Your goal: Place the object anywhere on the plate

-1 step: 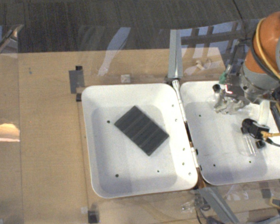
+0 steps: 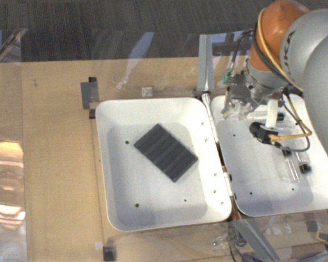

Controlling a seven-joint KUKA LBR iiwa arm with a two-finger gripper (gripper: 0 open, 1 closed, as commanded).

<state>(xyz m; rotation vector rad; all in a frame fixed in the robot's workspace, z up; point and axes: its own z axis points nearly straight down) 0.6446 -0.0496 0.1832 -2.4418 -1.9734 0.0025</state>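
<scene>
A dark grey ribbed rectangular plate (image 2: 166, 152) lies turned at an angle in the middle of the left bin (image 2: 120, 217). My gripper (image 2: 237, 103) hangs low over the far left corner of the right bin (image 2: 273, 203), close to the wall between the bins. The grey arm and its orange band (image 2: 274, 21) reach in from the right and cover the gripper from above. A small pale item with a black end (image 2: 299, 167) lies on the right bin's floor, near the right side. I cannot tell whether anything is in the gripper.
A black connector with a yellow cable (image 2: 267, 134) hangs off the wrist over the right bin. A grey metal post (image 2: 204, 61) stands behind the gap between the bins. Small black brackets (image 2: 91, 91) sit at the left bin's corners on the wooden bench.
</scene>
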